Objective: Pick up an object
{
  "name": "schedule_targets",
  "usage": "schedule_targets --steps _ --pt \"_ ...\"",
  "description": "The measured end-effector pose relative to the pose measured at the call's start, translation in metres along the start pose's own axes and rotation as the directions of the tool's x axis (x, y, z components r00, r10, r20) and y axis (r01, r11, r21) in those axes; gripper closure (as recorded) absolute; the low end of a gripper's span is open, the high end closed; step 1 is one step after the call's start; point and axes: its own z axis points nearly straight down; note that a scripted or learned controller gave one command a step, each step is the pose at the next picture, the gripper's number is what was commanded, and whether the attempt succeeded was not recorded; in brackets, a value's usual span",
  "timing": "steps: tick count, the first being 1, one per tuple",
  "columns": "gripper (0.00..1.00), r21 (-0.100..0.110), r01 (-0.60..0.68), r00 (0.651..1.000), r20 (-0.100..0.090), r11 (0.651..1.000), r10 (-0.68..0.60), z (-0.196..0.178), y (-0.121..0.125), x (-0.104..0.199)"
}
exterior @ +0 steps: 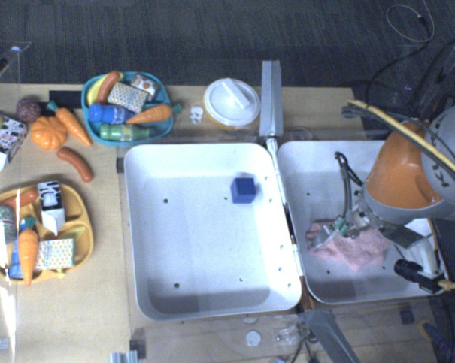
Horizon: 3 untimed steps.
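A small blue cube [244, 189] lies in the left bin [164, 292], toward its upper right. A crumpled pink cloth [351, 248] lies in the right bin [310, 173], near its lower middle. My gripper [344, 226] hangs down from the arm's orange band [399, 173] and sits right at the cloth's upper edge, low in the bin. Whether it touches the cloth is unclear at this size.
Left of the bins, a blue bowl [97, 130] and a yellow plate [82, 221] hold toy food. A toy pumpkin [48, 132], carrot and sausage lie between them. A white lid [232, 100] lies behind the bins. Cables [420, 274] run along the right side.
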Motion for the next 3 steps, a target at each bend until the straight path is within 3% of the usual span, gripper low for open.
schedule_targets --steps 1,2,3 --pt "1.0 -0.007 0.0 1.0 0.003 1.0 0.0 -0.012 0.003 0.0" --pt "1.0 0.022 -0.158 0.987 -0.012 0.987 0.158 -0.09 0.059 0.016" --pt "1.0 0.02 -0.151 0.988 -0.011 0.988 0.151 -0.1 0.06 0.016"
